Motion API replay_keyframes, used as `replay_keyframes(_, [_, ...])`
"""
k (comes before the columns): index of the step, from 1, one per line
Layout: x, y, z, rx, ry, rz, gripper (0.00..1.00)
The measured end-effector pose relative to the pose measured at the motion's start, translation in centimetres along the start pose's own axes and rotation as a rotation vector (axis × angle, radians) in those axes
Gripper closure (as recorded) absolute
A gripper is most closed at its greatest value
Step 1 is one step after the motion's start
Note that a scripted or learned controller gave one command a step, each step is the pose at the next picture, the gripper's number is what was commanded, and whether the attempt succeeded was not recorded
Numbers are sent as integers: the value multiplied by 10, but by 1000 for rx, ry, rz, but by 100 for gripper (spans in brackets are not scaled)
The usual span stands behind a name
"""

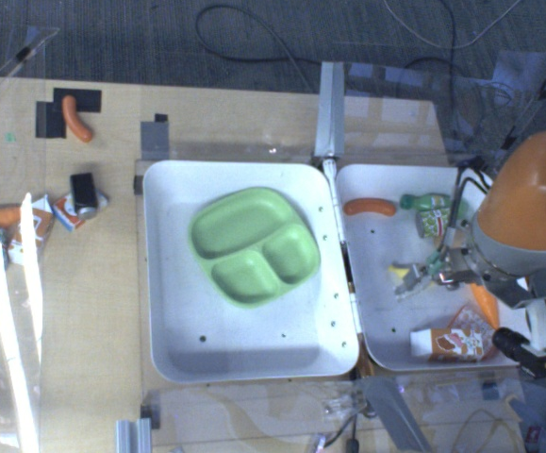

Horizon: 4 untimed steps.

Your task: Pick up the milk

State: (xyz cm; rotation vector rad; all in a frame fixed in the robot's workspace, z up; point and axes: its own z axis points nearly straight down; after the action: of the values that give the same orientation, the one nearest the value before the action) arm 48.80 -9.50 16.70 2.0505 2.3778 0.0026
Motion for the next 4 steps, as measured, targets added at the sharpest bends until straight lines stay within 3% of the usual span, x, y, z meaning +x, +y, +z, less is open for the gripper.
replay_keyframes(1, [-68,-9,-19,-3,-2,-51,0])
replay_keyframes(2, [-55,-6,-43,-2,-1,92,0])
replay_keyframes(3, [-5,-1,73,-1,0,55,0])
replay_keyframes(4, [-73,-9,-108,-4,-3,-266,0])
